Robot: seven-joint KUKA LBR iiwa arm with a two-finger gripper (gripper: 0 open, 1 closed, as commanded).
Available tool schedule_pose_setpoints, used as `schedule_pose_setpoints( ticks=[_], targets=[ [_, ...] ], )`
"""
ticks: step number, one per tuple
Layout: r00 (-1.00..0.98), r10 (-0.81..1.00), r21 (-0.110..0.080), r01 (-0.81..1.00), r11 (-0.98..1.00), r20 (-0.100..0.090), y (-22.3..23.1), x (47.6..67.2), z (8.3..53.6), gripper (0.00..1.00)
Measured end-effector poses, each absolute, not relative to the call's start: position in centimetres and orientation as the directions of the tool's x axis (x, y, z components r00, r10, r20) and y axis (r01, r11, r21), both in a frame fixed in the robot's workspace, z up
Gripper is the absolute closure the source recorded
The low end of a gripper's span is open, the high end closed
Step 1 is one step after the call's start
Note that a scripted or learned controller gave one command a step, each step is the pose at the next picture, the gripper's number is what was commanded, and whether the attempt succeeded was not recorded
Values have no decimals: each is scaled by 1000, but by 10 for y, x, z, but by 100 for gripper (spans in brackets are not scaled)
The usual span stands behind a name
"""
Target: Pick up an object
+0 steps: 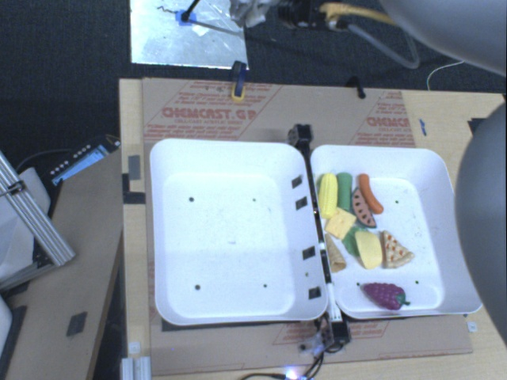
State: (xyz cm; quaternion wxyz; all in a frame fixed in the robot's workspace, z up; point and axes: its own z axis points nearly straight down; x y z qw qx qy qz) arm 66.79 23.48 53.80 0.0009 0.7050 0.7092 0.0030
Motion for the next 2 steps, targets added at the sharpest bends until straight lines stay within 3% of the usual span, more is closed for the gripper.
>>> schedule_pose_setpoints(
  ticks=[1,2],
  targets=[
    [7,1000,-5,1000,-7,-3,139,669,474,100],
    [-10,1000,9,1000,10,4,222,668,536,100]
  ],
)
